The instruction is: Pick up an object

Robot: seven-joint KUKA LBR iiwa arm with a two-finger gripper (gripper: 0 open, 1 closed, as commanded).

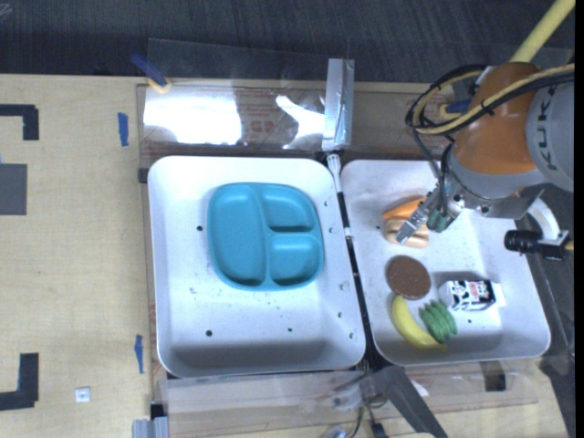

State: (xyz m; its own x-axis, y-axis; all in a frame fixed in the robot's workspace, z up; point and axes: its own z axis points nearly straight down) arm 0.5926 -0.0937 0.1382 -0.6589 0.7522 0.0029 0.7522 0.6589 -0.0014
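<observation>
**Pincer low in the right bin, at the orange item**

My arm point(511, 135) comes in from the right, its orange band above the wrist, and my pincer point(429, 219) sits low in the right bin point(520, 336), near that bin's far-left part. Its tips are down against an orange item point(401, 213) that lies close to the bin's left wall; a pale, tan piece point(409, 235) shows just under the tips, touching or overlapping the orange one. I cannot tell whether my pincer is clenched, released or grasping anything: the tips blur into the item there.

Nearer the front of the same bin lies a brown disc point(409, 277), flat, just apart from the orange item. In front of the disc a banana point(408, 325) curves along the bin floor, and a green item point(439, 321) rests against its right side, touching it. To the right of the disc sits a small black-and-white carton point(471, 294), lying near the green item but apart from it.

The left bin point(182, 336) holds a blue divided tray point(265, 235), roughly central, with one large compartment on the left and two smaller ones on the right. Both bins stand side by side on the worktop point(64, 272), touching along their shared edge. Behind the left bin a clear sheet point(228, 117) glares with reflected light.
</observation>
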